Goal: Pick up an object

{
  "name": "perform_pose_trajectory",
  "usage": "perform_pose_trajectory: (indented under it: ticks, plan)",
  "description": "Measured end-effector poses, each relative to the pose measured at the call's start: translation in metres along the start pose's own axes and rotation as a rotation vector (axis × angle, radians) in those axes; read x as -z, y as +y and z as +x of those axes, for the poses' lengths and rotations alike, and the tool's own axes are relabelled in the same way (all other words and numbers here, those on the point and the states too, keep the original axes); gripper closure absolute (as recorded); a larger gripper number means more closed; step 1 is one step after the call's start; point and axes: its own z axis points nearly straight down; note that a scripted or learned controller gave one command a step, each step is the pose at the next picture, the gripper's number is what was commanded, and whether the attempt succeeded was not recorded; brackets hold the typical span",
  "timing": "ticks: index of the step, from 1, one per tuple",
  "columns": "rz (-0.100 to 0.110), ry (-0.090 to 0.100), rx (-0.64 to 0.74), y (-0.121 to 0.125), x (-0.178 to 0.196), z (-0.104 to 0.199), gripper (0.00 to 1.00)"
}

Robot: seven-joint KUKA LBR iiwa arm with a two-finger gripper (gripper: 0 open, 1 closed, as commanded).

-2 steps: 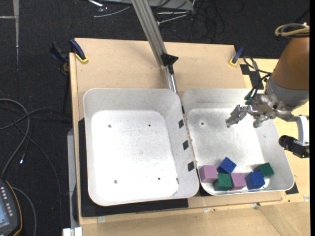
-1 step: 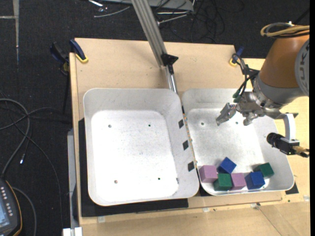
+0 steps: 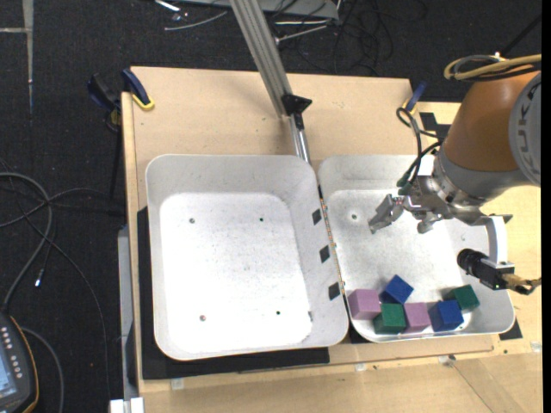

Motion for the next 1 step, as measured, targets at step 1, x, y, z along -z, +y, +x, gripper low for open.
perform_pose_trajectory:
  ticks: [1]
  plan:
    - [0.002,-0.001,-0.010,-0.0589,-0.0063,-0.0327,0.00]
